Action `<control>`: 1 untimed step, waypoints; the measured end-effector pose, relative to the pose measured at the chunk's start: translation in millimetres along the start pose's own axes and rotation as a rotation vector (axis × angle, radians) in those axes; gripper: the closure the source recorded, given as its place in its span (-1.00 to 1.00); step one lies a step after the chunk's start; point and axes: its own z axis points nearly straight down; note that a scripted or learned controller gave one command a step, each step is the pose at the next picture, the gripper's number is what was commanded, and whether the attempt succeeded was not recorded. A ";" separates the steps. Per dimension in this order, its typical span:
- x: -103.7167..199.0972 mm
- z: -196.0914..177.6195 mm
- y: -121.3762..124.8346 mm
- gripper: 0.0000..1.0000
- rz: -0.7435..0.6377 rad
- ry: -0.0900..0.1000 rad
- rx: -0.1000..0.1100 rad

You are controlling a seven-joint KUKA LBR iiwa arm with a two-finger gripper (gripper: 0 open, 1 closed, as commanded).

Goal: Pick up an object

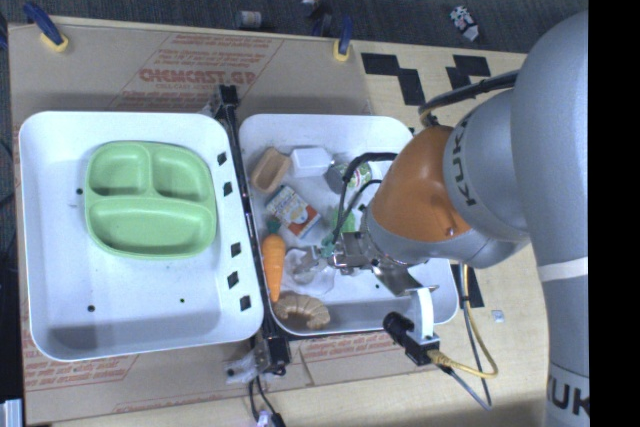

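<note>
The grey arm (pixel 545 175) with its orange band (pixel 420 195) reached in from the right and bent down over the right-hand shallow white bin (pixel 400 130), its wrist covering much of that bin's right half. The gripper (pixel 325 260) hung low at the bin's middle, just beside a small clear, crumpled plastic item (pixel 300 267). Whether the pincer was spread or pressed together could not be told, since the wrist hid most of it, and no object could be seen between its tips.

Nearest in that bin lay a tan, croissant-shaped pastry toy (pixel 303 311) against the near wall. Just beyond it, a long orange carrot toy (pixel 273 265) lay along the left wall. Farther in sat a small printed packet with red and green markings (pixel 291 207), then a tan bread-like piece (pixel 268 169) and a white block (pixel 311 160) close to the far wall.

To the left, the other shallow white bin (pixel 50 315) held a pale green plastic tray with three compartments (pixel 150 200), resting in its far half. Both bins sat on a cardboard-covered bench (pixel 200 65).
</note>
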 end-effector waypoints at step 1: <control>-0.7 -12.2 2.3 1.00 -0.005 -0.001 -0.004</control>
